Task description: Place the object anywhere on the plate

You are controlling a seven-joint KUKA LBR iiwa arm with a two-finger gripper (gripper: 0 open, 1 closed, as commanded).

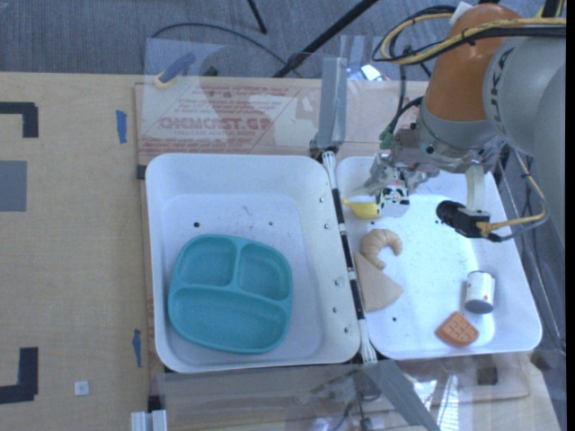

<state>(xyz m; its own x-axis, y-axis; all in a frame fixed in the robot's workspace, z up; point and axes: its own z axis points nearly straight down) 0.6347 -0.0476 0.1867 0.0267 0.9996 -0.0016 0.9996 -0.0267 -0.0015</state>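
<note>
On the left we see a white bin point(238, 173) holding a teal plate point(232, 293) with three compartments. To its right, touching along the middle seam, is a second white bin point(431, 317). Inside it, from the left, we find a yellow object point(362, 208) (banana-like) near the far left corner, a croissant point(383, 243), a tan wedge point(377, 285), a waffle point(457, 329) and a small can point(479, 291). The gripper point(388, 189) hangs just beside the yellow object; we cannot tell how its fingers stand.
</note>
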